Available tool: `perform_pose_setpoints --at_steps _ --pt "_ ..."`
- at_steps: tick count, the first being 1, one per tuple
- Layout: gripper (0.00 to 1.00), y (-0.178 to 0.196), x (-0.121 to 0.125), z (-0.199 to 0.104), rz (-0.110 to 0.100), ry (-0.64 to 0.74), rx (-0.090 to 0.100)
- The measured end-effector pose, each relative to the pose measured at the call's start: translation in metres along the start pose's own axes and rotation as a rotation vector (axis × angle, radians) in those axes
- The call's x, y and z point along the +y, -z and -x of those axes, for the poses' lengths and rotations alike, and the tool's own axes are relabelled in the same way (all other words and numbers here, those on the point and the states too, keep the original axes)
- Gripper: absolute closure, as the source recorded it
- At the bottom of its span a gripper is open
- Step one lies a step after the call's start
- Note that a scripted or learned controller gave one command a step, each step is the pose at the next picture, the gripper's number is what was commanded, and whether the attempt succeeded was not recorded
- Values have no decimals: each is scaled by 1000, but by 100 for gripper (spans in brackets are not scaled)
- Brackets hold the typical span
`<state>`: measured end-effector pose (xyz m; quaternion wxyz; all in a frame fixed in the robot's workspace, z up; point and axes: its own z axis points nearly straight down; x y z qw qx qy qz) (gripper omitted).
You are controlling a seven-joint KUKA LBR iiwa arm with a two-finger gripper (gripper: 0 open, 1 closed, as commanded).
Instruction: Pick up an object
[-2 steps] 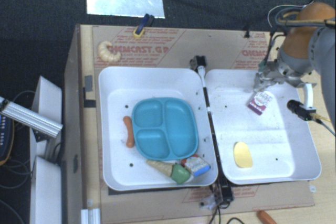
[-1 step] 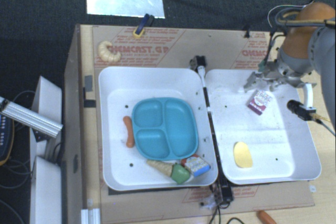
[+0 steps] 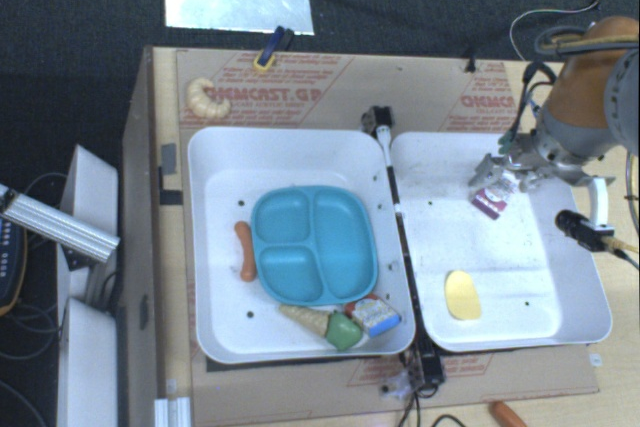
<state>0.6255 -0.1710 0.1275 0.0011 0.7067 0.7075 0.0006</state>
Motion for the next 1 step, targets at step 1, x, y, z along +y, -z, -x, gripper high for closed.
perform_pose_setpoints --at_steps 1 --pt "0 -13 10 1 1 3 0"
